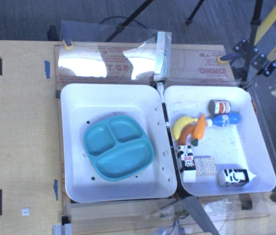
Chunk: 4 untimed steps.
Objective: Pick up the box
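Note:
A small flat box (205, 166) with a pink speckled top lies near the front of the right bin (255, 146). A black-and-white patterned carton (185, 157) touches its left side, against the wall between the bins. A second black-and-white carton (236, 176) lies on its side just right of the box, by the bin's front corner.
Behind the box in the right bin lie a banana (181, 126), a carrot (199, 128), a blue bottle (224, 120) and a can (219, 106). The left bin (74, 131) holds a blue divided plate (119, 147). Tripod legs and a clear panel stand behind the bins.

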Each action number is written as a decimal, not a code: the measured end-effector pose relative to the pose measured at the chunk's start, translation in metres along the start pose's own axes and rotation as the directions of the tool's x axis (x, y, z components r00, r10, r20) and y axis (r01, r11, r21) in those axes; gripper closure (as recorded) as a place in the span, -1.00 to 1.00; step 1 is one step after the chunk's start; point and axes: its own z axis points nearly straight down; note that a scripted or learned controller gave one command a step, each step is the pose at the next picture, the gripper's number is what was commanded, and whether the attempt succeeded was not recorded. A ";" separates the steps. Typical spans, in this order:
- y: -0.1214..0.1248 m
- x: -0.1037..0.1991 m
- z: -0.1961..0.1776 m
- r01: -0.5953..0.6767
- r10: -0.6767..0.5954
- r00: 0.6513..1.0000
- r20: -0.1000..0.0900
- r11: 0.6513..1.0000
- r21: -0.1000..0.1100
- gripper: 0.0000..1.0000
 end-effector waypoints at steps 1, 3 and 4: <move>0.001 -0.001 -0.011 0.001 -0.001 1.000 0.003 1.000 -0.004 1.00; 0.003 -0.002 -0.033 0.002 -0.002 1.000 0.009 1.000 -0.013 1.00; 0.004 -0.002 -0.044 0.003 -0.003 1.000 0.012 1.000 -0.018 1.00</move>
